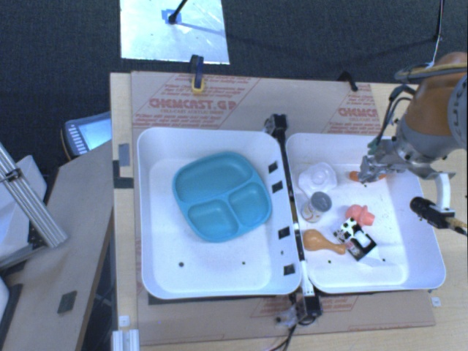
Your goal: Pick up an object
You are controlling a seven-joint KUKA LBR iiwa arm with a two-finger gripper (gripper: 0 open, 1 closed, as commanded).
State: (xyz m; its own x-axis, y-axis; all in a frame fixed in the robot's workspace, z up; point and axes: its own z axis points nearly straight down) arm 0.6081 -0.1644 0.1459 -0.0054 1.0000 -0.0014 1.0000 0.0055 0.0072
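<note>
We see the fingers, whose state we cannot tell, just right of a small orange object, the nearest thing to them.

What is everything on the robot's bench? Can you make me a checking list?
Surface: two white bins, left bin and right bin, side by side on a bench.
Job's things: right bin holds a white cup, small jar, pink toy, tan pear-shaped toy, black-and-white toy and an orange bit.
Clutter: blue divided tray in the left bin.
Grippers: pincer low over the right bin's far side.
Cables: thin cable hangs behind the arm.
Surroundings: shiny sheet on dark floor.
</note>
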